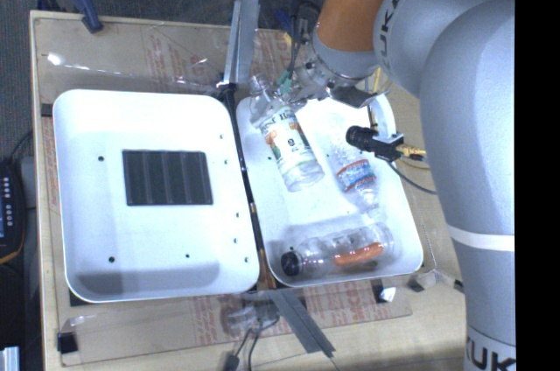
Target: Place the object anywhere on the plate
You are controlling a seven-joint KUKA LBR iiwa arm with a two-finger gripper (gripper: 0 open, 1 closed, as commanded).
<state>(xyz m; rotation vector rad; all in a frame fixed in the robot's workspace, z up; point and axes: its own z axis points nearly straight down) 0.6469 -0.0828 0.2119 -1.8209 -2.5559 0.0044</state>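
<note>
Bottle [291, 149] below end effector [282, 92].

- Arm [455, 98] enters from right, big grey links filling right side of view.
- Lower link runs down the right edge, with a thin white ring partway and part of the KUKA lettering at the bottom.
- Upper link bends left toward top centre, more lettering on its side.
- Orange band [354, 2] sits above the wrist, near top centre.
- Wrist [337, 59] grey, angled down and left.
- Gripper [284, 94] hangs below wrist, pointing down-left; small and cluttered with cables.
- Black cylindrical fitting [372, 142] juts out beside the arm, cable trailing right.
</note>
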